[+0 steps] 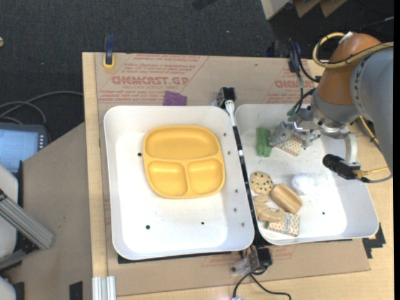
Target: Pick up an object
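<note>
1. Camera view: the left bin (125,186) holds a yellow divided tray (184,161) with three compartments, lying flat near the bin's far half.
2. The right bin (350,220) holds a green block (263,141) near its far left side, just beside the divider.
3. Nearer the front lie a chocolate-chip cookie (261,182), a tan bread roll (286,198), a white ball (304,183) and a patterned packet (284,225), clustered close together.
4. The gripper (294,133) hangs low over the far part of the right bin, right of the green block.
5. A speckled tan piece (289,145) sits directly under the gripper, touching or nearly so.
6. Whether the gripper is spread or closed cannot be told.
</note>
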Robot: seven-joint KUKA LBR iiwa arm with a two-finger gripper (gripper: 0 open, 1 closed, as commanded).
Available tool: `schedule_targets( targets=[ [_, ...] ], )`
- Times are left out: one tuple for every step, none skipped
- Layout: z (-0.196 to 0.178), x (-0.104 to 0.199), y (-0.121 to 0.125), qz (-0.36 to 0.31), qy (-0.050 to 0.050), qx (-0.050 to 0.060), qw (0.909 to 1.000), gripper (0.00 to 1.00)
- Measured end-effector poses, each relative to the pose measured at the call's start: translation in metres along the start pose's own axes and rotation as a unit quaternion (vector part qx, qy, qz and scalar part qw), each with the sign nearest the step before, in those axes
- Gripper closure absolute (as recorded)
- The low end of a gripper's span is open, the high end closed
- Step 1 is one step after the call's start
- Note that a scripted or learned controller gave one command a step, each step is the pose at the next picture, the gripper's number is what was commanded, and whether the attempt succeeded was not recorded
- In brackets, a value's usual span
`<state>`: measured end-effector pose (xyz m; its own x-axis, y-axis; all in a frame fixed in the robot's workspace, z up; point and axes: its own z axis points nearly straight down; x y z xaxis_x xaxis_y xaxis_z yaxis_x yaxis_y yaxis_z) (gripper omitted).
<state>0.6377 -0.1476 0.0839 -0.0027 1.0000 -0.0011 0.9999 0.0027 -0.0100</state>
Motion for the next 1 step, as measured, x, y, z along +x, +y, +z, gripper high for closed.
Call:
schedule_targets(
  targets=[
    [-0.0090, -0.0012, -0.0024, 0.001, 0.000, 0.003, 1.0000, 1.00]
  ],
)
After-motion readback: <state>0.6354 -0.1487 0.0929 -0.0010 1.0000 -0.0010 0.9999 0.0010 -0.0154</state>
